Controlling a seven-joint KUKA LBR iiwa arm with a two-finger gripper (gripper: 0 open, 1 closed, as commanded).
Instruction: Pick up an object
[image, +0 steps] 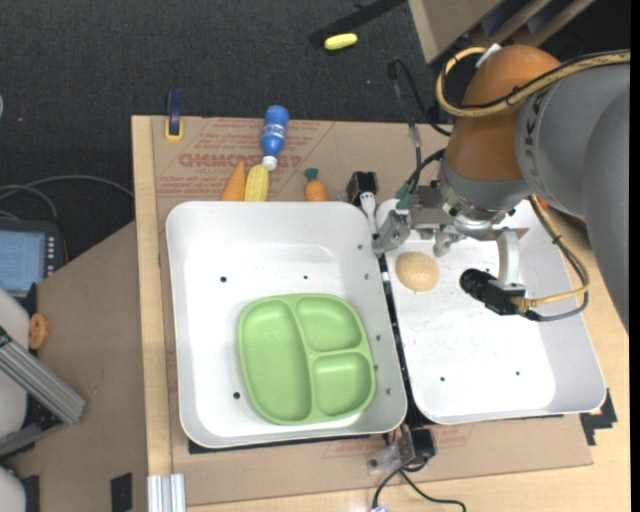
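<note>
Camera view, looking down at a slant, showed the grey arm (560, 120) with its orange band reaching in from the right and hanging over the upper left part of the right bin (520, 390). Its tool (432, 235) sat directly above a pale, rounded, egg-like object (417, 271) that lay on the bin floor, close to the wall shared with the left bin (200, 270). How far the tool stood open could not be told from this angle, and nothing could be seen gripped in it; the pale object looked to be resting on the bin, just under the tool rather than lifted.

A green divided plate (303, 356) lay in the left bin, well apart from the tool. On the desk (150, 400) behind the bins lay small toy items: a corn cob (256, 182), a carrot (315, 187) and a blue-capped bottle (273, 133).

My reading was that the step in hand was the approach, with the grasp itself not yet made. The next move would call for a straight descent centred on the object, since a round, smooth shape could easily roll or squirt sideways, and the nearby bin wall left little room on that side.
</note>
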